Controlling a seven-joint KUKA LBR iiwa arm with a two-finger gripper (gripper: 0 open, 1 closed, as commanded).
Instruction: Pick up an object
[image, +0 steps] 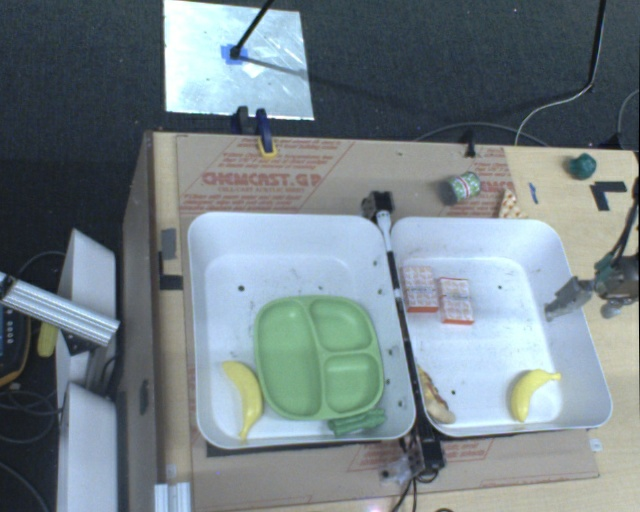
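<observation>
We note a green tray (320, 370) and banana (243, 397) in the left bin (215, 255). The right bin (575, 290) holds cartons (438, 293) and a second banana (532, 391). The tool (566, 297) hovers at its right rim, grip state indeterminate. We judge rim collision the risk.

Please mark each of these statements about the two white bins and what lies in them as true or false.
1. A green divided plate lies in the left bin. True.
2. Both bananas lie in the right bin. False: one banana is in the left bin, the other banana in the right.
3. The gripper is at the right bin's right rim. True.
4. The small red-and-white packets lie on the green plate. False: they lie on the right bin's floor, near the divider.
</observation>
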